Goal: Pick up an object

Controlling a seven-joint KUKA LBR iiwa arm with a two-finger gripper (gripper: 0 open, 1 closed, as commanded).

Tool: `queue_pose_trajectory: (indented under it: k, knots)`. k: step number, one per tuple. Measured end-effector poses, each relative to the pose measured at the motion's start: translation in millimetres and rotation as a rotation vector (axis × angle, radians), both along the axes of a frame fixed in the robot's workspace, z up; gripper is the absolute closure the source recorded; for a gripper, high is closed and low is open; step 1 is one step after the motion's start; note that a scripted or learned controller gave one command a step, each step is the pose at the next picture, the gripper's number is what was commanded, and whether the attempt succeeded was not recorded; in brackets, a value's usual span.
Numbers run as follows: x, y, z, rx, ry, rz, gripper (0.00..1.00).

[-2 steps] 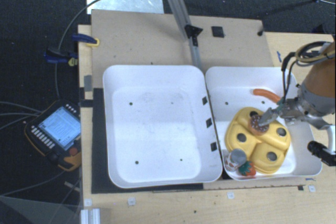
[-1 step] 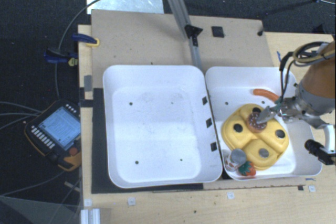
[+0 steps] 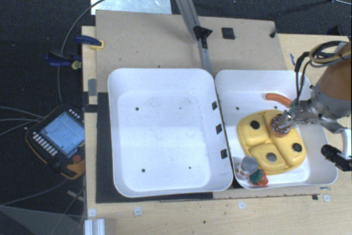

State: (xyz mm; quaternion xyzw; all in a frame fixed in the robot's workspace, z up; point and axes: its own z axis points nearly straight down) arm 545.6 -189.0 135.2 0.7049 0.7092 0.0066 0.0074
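The hand sits on the yellow toy, whose bulk stretches toward seven o'clock; its grip state is unclear.

No legible txt; pendant screen too blurry.

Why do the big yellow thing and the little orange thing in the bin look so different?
The yellow toy is big and blocky with dark round spots; the orange piece is thin, small and plain. The yellow toy lies in the middle of the right bin with the pincer over its top edge; the orange piece lies apart, nearer the bin's far wall. Both lie in the same white bin.
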Motion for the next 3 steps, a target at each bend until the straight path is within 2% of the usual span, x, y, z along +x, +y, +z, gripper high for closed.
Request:
queue_pose_trajectory:
  k: [1, 3]
  knots:
    - [-2, -10, 55, -0.001, 0.014, -0.002, 1.00]
    - [1, -10, 118, 0.000, 0.016, 0.000, 1.00]
